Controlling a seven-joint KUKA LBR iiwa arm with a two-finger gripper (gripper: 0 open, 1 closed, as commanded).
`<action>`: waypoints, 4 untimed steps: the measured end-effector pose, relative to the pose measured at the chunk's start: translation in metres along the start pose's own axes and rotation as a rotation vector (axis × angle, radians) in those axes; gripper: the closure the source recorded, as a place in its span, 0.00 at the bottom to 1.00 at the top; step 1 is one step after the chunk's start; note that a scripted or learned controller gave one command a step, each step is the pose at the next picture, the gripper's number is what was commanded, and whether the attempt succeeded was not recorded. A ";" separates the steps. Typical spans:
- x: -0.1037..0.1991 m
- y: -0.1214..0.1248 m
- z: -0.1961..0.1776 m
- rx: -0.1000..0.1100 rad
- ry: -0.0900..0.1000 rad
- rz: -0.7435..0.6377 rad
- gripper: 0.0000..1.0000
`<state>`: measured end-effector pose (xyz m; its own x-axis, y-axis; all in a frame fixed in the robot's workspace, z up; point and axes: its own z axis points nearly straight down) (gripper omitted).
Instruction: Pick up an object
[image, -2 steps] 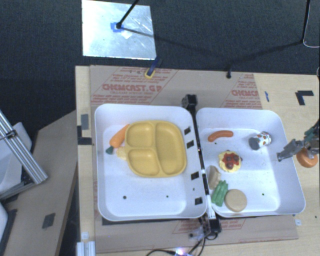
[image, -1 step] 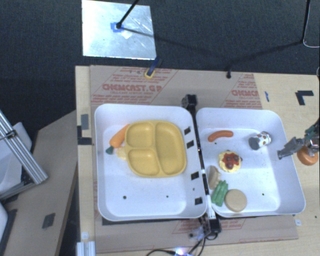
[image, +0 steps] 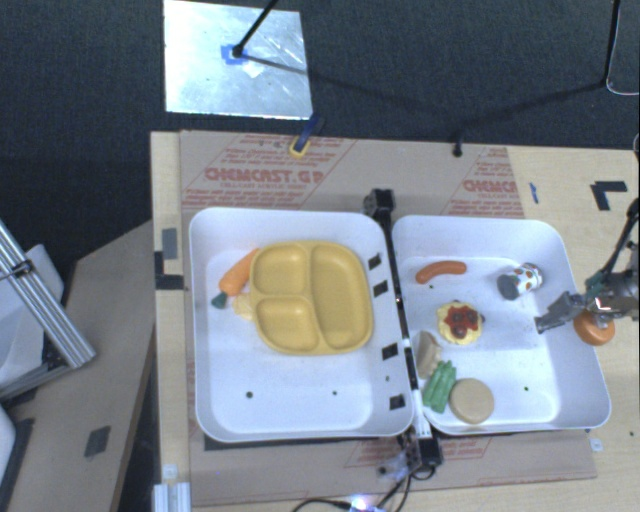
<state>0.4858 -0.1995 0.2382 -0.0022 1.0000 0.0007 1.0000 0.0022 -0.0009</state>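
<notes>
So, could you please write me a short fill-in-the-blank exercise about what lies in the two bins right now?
1. The yellow divided plate lies in the ____ bin.
2. The toy carrot touches the plate's ____ edge.
3. The toy sausage lies in the ____ bin.
4. The claw hangs over the right bin's ____ side.

Missing words: left; left; right; right

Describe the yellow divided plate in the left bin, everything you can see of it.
The yellow plate is a rounded-square tray that looks like plastic, with three compartments: two smaller on the left, one long on the right. It lies flat, slightly turned, in the upper middle of the left bin. A carrot lies against its upper-left edge. Its compartments look bare.
</notes>
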 end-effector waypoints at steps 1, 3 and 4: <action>-0.002 -0.002 0.042 0.002 0.001 0.001 0.00; 0.004 -0.015 0.132 0.003 0.002 0.001 0.00; 0.005 -0.013 0.148 -0.003 0.004 0.001 0.00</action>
<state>0.4728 -0.1945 0.0903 -0.0012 1.0000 0.0045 1.0000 0.0012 0.0023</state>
